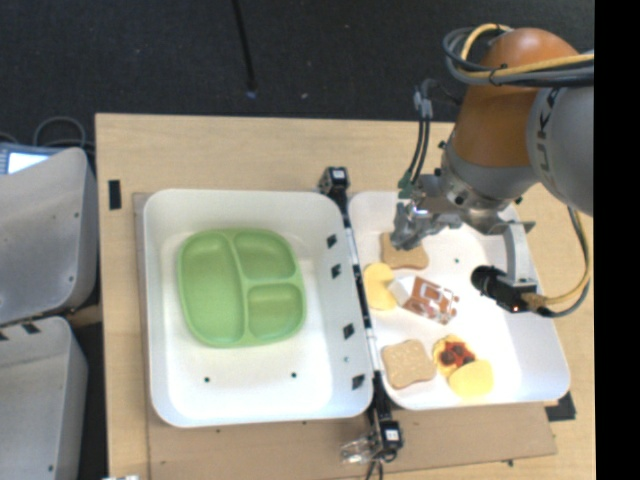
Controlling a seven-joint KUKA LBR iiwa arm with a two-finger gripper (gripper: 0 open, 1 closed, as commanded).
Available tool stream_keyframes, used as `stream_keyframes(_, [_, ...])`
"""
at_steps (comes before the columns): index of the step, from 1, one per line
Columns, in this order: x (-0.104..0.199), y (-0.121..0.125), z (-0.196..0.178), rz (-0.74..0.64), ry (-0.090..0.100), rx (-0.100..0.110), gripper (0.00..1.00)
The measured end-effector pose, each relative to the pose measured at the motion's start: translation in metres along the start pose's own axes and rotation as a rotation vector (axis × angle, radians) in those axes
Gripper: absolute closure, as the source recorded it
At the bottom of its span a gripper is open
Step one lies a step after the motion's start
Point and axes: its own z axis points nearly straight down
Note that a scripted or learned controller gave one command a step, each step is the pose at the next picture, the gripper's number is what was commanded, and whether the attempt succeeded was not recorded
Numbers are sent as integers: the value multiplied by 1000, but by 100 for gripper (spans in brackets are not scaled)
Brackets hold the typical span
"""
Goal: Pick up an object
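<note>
My gripper (408, 230) hangs low over the back left of the right bin (530, 353), just above a tan cracker-like piece (404, 257). Close in front of it lie a yellow wedge (377, 285) and a clear wrapped snack with a red pattern (430, 299). Nearer the front sit a slice of toast (408, 362), a small red and dark piece (455, 350) and a round yellow item (472, 377). The arm's orange band and grey wrist cover the bin's back edge.
The left bin (170, 368) holds a green divided plate (241, 286). A ridge with black clips (352, 298) separates the two bins. A black cylinder on a bracket (495, 285) sits at the arm's right side over the right bin.
</note>
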Motion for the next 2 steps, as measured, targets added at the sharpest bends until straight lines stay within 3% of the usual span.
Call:
stream_keyframes(1, [45,21,1,1,-1,0,100])
stream_keyframes(2, [96,33,27,1,0,4,100])
